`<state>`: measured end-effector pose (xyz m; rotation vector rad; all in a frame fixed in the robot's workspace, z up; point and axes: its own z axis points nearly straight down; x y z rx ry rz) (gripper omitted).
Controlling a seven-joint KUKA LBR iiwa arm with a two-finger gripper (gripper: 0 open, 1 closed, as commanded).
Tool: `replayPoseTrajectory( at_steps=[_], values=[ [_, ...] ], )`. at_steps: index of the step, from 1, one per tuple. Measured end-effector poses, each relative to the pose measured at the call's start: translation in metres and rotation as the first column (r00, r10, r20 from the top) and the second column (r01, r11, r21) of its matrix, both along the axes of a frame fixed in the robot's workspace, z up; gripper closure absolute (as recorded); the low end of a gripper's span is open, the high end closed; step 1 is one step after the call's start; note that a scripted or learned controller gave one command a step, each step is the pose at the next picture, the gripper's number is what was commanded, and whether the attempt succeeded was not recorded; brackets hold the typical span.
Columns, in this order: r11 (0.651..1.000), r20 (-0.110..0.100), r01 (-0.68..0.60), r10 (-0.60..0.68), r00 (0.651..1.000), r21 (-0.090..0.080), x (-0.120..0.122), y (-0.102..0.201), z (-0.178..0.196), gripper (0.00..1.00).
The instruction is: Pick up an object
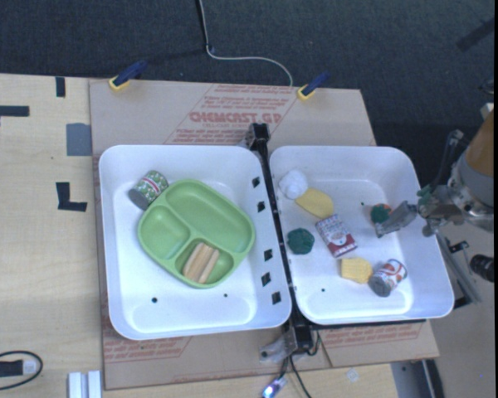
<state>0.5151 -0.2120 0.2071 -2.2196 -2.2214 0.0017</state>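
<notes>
Claw (396,220) at right bin's right wall, can't tell its state.
Grey claw reaches in from the right, tip low over the shallow white right bin (349,309), touching or just beside a small dark green object (380,214); blurred, so contact unclear. Same bin: white crumpled ball (292,183) near top left, yellow rounded block (314,201) just beside it, red-and-white small carton (335,234) in the middle, dark green round lump (300,240) to its left, yellow wedge (356,269) below, grey-and-red can (386,277) lying just beside the wedge. Shallow white left bin (183,317): light green divided plastic plate (196,230) holding a tan bread-like piece (201,261) in its lower compartment; green-and-grey can (148,188) on its side touching the plate's upper-left rim. Both bins sit on brown cardboard (232,118) on the counter (33,247).
</notes>
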Motion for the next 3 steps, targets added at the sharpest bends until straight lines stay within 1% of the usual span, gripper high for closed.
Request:
replayPoseTrajectory(
  at_steps=[1, 2, 3],
  values=[
    [1.000, -0.005, -0.001, 0.001, 1.000, 0.003, -0.034, 0.054, -0.129, 0.00],
    [1.000, -0.001, 0.000, 0.000, 1.000, 0.000, -0.032, 0.051, -0.112, 1.00],
    [1.000, 0.009, -0.011, 0.011, 1.000, 0.002, -0.002, 0.155, -0.018, 1.00]
  ],
)
